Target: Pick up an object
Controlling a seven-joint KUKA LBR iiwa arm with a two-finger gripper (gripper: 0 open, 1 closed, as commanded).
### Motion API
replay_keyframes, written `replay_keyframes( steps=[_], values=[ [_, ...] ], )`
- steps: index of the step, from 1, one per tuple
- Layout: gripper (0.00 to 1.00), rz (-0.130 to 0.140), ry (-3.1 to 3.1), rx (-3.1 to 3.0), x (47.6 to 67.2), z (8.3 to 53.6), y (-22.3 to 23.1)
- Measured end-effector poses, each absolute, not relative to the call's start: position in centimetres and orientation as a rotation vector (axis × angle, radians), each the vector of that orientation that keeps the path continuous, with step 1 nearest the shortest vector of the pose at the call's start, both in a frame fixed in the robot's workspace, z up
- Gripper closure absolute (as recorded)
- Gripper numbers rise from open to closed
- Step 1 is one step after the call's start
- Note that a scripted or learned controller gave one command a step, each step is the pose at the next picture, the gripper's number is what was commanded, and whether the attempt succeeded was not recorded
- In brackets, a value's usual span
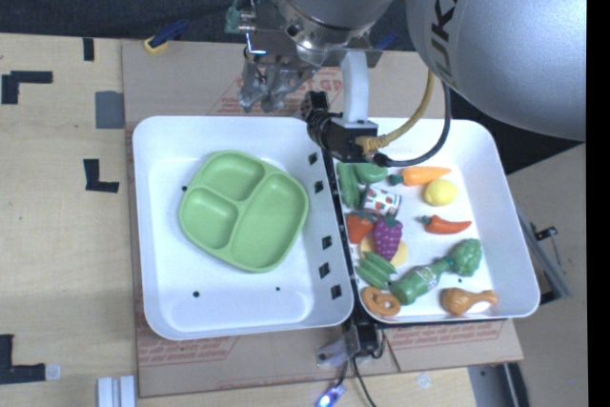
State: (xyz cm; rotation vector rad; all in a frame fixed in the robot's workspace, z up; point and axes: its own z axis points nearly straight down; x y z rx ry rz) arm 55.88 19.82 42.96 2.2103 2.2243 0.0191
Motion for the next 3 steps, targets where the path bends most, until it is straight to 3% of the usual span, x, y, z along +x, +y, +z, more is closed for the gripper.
replay_keyframes(
  steps=[1, 2, 3],
  values=[
    [1.0, 0.003, 2.227, 2.215, 55.7, 46.3, 23.5],
    [1.0, 0.002, 2.219, 2.22, 61.3, 50.2, 23.2],
    [1.0, -0.028, 2.23, 2.224, 54.8, 37.6, 23.3]
  ],
)
